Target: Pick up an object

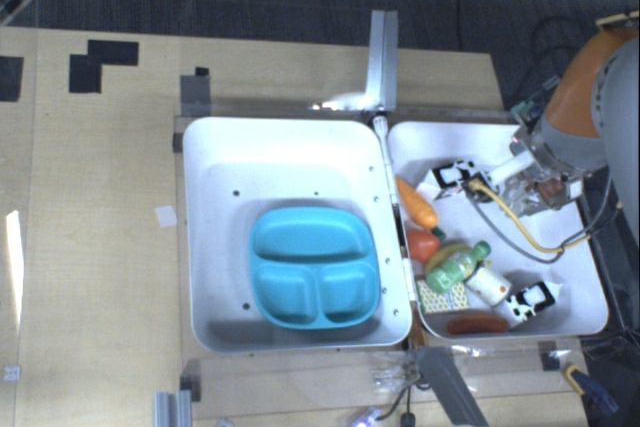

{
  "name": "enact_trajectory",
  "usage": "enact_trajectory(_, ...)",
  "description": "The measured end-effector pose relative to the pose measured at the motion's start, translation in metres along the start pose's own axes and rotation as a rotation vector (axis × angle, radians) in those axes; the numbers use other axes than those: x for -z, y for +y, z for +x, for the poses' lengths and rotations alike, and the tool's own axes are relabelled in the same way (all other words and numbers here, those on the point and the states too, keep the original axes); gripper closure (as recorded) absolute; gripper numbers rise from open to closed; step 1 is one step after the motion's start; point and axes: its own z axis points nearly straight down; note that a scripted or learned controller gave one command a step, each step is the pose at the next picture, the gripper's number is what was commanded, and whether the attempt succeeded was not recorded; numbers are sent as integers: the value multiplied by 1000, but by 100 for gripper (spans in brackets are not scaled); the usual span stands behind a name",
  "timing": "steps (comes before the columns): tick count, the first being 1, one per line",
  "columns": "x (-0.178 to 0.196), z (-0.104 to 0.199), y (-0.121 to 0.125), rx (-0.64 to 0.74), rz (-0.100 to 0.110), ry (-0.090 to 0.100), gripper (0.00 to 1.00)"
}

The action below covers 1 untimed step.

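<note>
My gripper (541, 187) hangs over the right side of the right bin (570, 320), apart from the objects below it. At the bin's left wall lie an orange carrot (417, 202) and a red tomato (422, 244). A green bottle (457, 264) rests tilted on a patterned yellow-green pad (441, 297). Beside them are a small white bottle (486, 286), a black-and-white item (530, 301) and a dark red sausage (477, 322) along the front wall. Nothing shows between the fingers.
The left bin (215, 175) holds a blue divided tray (314, 265) toward its front. A metal post (383, 60) stands behind the wall between the two bins. A yellow cable (525, 230) loops across the right bin's floor.
</note>
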Motion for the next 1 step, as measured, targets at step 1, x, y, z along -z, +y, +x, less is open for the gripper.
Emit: enact_trajectory(1,-11,19,30,-25,0,-1,100)
